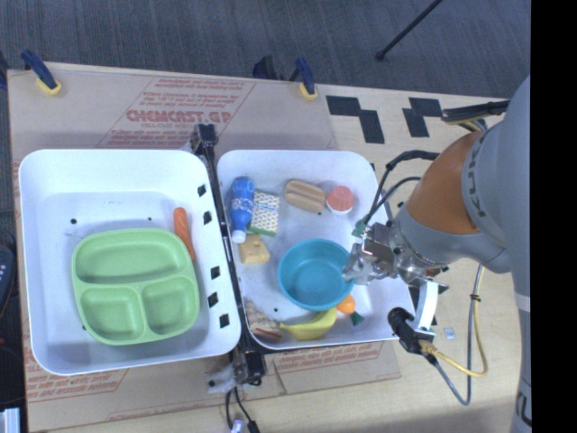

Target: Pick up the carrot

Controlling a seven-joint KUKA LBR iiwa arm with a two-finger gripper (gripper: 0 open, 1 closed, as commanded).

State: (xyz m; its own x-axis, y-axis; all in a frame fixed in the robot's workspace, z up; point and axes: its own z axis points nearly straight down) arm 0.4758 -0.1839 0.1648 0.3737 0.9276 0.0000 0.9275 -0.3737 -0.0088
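The carrot [346, 308], a small orange piece with a green tip, lies near the front edge of the right bin [365, 165]. It sits between the blue bowl [312, 276] and the right end of a banana [309, 328]. My gripper [357, 265] hangs over the bowl's right rim, just behind the carrot and above it. Nothing shows in its grasp.
The right bin also holds a blue bottle [241, 204], a cracker packet [264, 211], a bun [305, 196], a pink round piece [340, 199] and a yellow wedge [255, 252]. In the left bin [54, 174] a green divided plate [135, 285] sits beside an orange-red stick [184, 231].
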